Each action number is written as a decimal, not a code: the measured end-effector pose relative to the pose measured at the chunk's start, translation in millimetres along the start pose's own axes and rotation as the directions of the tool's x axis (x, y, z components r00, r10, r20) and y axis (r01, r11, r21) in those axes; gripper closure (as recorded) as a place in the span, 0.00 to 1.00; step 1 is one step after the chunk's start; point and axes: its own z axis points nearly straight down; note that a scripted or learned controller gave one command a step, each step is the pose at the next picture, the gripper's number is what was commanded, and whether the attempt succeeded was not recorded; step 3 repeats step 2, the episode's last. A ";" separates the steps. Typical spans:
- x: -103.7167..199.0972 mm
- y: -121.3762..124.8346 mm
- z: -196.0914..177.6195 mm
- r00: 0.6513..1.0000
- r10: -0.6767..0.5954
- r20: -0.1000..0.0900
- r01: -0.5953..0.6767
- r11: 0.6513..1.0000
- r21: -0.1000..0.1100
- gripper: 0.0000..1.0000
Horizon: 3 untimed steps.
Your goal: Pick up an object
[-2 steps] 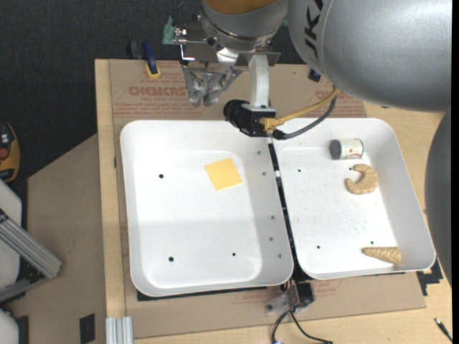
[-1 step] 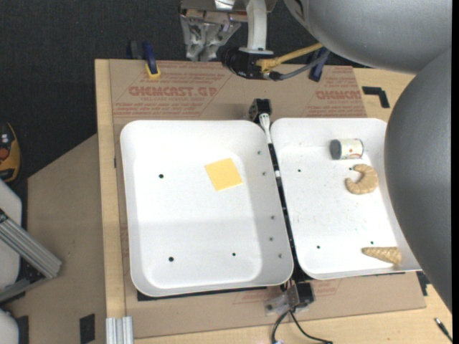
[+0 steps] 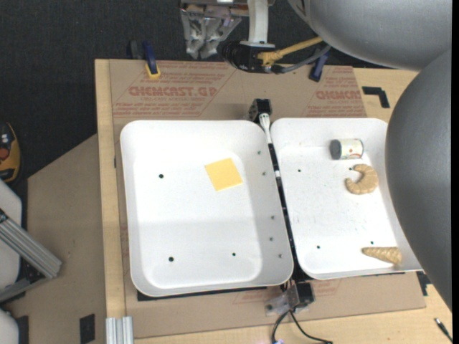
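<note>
**A:** Where's the tool [image 3: 206, 34] right now?

**B:** High up and well beyond the yellow square [image 3: 223, 174], past the far rim of the left bin [image 3: 143, 213] and over the back edge of the table [image 3: 179, 88]. It carries nothing that I can see. From this angle I can't tell whether it is released or clenched.

**A:** So which object should it go for?

**B:** I'd judge the yellow square to be the hard one. It lies alone and flat on the bin floor, so there's little edge to grip. The better candidates lie in the right bin [image 3: 315, 213], toward the view's right of the yellow square. There's a small white cylinder [image 3: 346, 148] with a grey end lying on its side, and just nearer the camera than that a curved tan piece [image 3: 362, 180]. A tan cone [image 3: 382, 254] lies well nearer the camera again, by the bin's near rim.

**A:** What's your pick?

**B:** The curved tan piece. It has some height, it looks unlikely to roll, and it sits apart from the walls. The cylinder would probably roll away if it were pinched along its length.

**A:** How should the approach go?

**B:** Make sure the tool is released before it descends. Come straight down and span the narrow width of the curve. Go low enough to get around the body, not just the top, then close and lift straight up. Keep clear of the cylinder, which is near enough to be knocked. The arm [image 3: 423, 156] covers that bin's outer side, so what lies under it can't be judged.
</note>
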 end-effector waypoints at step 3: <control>-0.4 -48.4 -40.7 1.000 0.001 -0.002 -0.001 1.000 -0.007 1.00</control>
